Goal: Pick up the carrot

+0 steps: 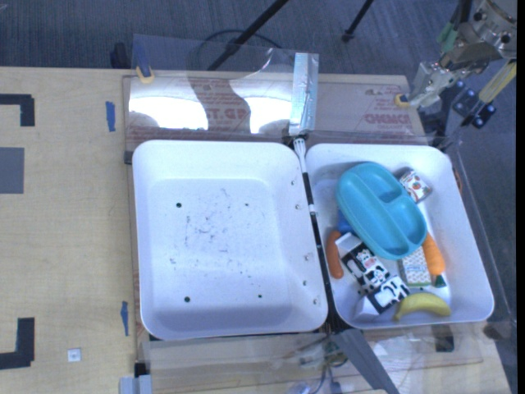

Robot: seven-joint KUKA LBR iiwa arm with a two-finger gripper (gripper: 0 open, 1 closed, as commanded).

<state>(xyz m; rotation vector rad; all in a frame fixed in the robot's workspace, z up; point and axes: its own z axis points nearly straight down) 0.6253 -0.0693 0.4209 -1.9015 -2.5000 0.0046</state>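
Slanted overhead view of both bins [148, 220]

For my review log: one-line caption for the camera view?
End effector above right bin; carrot beside blue dish.

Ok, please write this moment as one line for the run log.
pincer: beyond right bin far corner | carrot: lying in right bin, beside blue dish | grasp: not yet done
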